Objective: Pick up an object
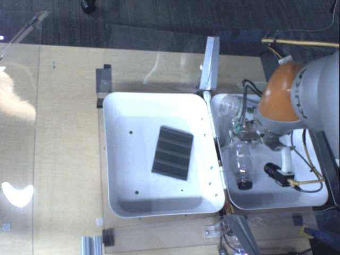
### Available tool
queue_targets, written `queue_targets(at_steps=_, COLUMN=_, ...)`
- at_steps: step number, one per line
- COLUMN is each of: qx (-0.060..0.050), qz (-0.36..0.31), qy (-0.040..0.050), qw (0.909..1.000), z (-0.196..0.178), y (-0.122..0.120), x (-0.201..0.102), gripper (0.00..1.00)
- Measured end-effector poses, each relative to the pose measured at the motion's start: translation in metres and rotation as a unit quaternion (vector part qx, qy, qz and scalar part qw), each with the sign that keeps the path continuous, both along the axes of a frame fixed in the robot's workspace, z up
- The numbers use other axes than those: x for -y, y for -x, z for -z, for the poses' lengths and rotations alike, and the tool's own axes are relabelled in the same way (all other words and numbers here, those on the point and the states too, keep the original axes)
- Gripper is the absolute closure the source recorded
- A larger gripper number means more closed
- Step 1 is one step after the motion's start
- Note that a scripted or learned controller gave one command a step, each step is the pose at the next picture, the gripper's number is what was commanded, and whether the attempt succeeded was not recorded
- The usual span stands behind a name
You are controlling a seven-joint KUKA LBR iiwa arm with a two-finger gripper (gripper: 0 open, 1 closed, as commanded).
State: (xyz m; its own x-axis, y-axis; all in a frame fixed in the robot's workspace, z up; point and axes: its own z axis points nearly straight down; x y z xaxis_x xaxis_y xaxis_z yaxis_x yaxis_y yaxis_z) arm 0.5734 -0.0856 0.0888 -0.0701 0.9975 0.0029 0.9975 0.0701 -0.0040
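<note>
Item: robot arm. Smooth grey rounded arm casing; glossy orange domed band at the wrist end; thin dark looped cables alongside; small grey metal gripper, detail unclear.

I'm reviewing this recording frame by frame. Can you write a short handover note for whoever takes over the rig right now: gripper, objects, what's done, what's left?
Gripper: low over the right bin, right by the clear bottle; whether it grips anything cannot be told.
Things: the clear bottle lies in the right bin, dark cap toward the near edge. A second clear item sits in that bin's far left corner. A dark ribbed slab lies flat in the left bin.
Done: nothing visibly lifted.
Left: secure one object and raise it.
</note>
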Motion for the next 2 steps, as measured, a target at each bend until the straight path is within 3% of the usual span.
queue_targets(at_steps=1, qx=-0.004, qz=-0.031, qy=-0.0013, qw=0.9995, z=0.001, y=-0.065, x=0.016, gripper=0.0)
queue_targets(at_steps=2, qx=0.007, qz=-0.223, qy=0.0027, qw=0.9747, z=0.0, y=-0.016, x=0.055, gripper=0.0)
